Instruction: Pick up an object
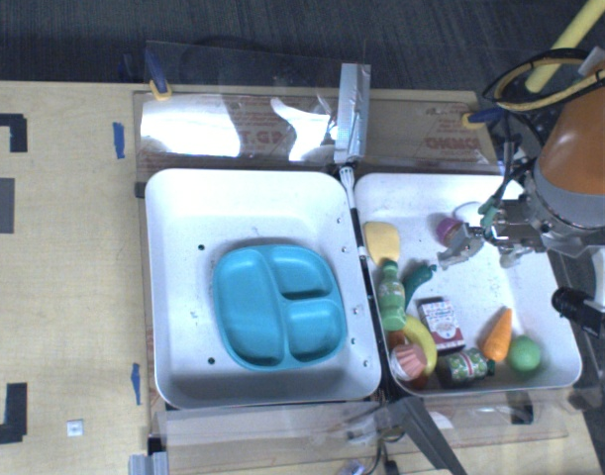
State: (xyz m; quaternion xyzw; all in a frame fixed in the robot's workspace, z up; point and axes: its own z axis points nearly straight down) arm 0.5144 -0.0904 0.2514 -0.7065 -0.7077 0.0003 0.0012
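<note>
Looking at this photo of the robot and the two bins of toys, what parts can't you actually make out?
- Gripper, camera view: small and blurred; what its fingers are doing is unreadable.
- Small purple object: partly covered by the gripper, too blurred to identify.
- Arm: cut off by the picture's right edge.
- Red-and-white packet: its print is too small to read.
- Right bin: its near corner pile overlaps, so the lower toys are partly hidden.

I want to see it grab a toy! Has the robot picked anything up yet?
Not yet. Done: the gripper has reached the right bin. In hand: nothing visible. Left: grabbing something, perhaps the purple toy beside it or the carrot.
</note>
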